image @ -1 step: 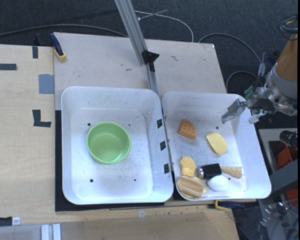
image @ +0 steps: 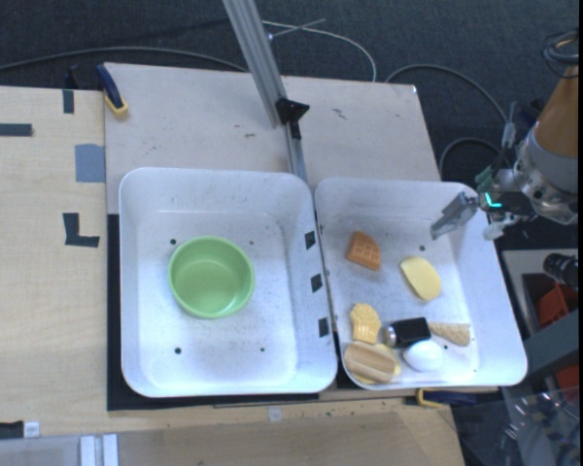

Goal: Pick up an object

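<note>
White plastic, both bins, side by side on the bench. Left bin point(image: 136, 260): one green bowl point(image: 212, 277), upright, left of centre; floor around it bare on all sides.

Right bin point(image: 340, 212): the upper half of its floor is open. Contents sit in the middle and along the lower rim. Orange waffle-like piece point(image: 364, 251) stands alone near the centre. Yellow oval piece point(image: 422, 279) lies to its right, apart from it. Lower cluster, packed close: yellow ridged piece point(image: 365, 322), black block point(image: 409, 331), tan wedge point(image: 452, 334), white egg-shaped object point(image: 425, 355), tan bread-like roll point(image: 371, 363) against the lower rim.

Gripper point(image: 455, 214) hangs over the right bin's upper right part, near its right wall, with the arm entering from the right. Nothing visible between the fingers; finger spread cannot be made out from this angle. It sits above and to the right of the yellow oval piece, not touching it.
</note>
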